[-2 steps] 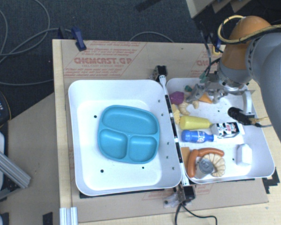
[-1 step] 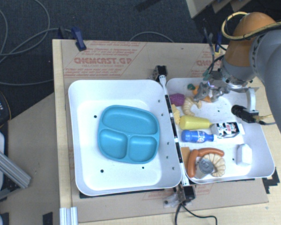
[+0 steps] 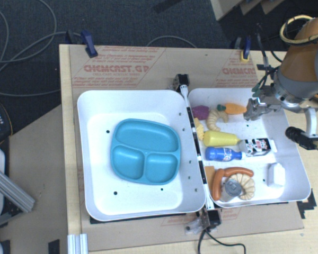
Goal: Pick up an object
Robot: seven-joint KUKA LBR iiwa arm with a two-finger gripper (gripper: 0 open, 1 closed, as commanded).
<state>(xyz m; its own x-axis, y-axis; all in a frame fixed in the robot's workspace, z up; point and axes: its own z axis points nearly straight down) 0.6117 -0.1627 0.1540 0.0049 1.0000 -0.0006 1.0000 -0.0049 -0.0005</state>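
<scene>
Nearest the lens, the left white bin (image 3: 90, 157) holds a blue three-compartment plastic plate (image 3: 145, 151). Right of that plate, the right white bin (image 3: 291, 142) contains a yellow bottle-shaped toy (image 3: 220, 138), a blue bottle (image 3: 222, 154), a curved red sausage (image 3: 228, 174) and an orange carrot-like toy (image 3: 234, 108). Beside the carrot toy, the gripper (image 3: 253, 111) hangs low; whether its claw is apart or together cannot be told.

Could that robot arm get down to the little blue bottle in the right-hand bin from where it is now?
Probably yes. The gripper hangs over the same bin, and the blue bottle lies with its top uncovered. The yellow bottle beside it crowds one side, which could hamper a grasp.
</scene>
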